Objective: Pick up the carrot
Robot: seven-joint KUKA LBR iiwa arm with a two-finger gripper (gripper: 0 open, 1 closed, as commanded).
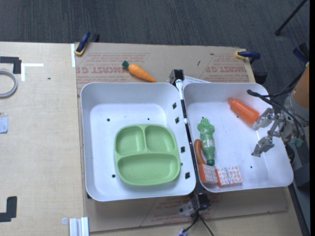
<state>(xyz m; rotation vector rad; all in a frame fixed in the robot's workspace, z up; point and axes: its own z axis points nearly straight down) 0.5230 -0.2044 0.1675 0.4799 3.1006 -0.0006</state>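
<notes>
I see the carrot (139, 71) on bare cardboard behind the left bin (93, 146), outside both bins. My gripper (266, 132) hangs over the right bin (275, 173), fingers spread, nothing between them. Near it an orange bottle (243, 110); green bottle (206, 141) by the divider; smooth green plate (146, 155) left

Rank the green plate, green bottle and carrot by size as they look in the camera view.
1. Green plate, clearly largest.
2. Green bottle.
3. Carrot.
Bottle and carrot look close in size, so their order is unsure.
</notes>
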